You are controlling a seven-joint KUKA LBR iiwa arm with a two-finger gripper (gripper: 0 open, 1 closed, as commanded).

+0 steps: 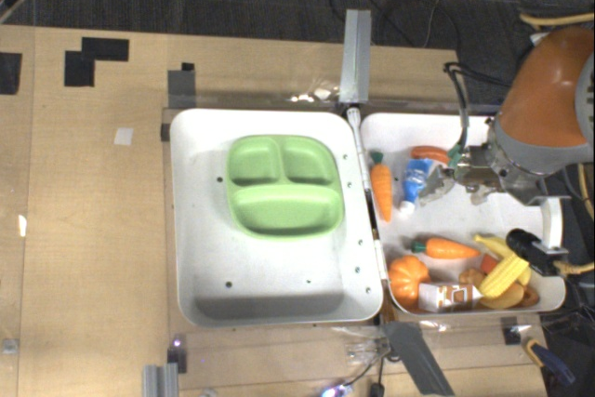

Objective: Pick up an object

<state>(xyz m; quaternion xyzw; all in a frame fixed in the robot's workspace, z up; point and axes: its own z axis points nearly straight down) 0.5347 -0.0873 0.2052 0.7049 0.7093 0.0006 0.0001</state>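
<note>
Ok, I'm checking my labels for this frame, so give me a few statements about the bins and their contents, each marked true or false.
1. The green divided plate lies in the left bin. True.
2. The plate's compartments hold toy food. False: they hold nothing; the toy food is in the right bin.
3. A carrot lies against the right bin's left wall. True.
4. The pumpkin sits at the far edge of the right bin. False: it sits near the front left corner, beside a white bottle.
5. The gripper is over the left bin. False: it is over the right bin, next to a blue and white item.
</note>
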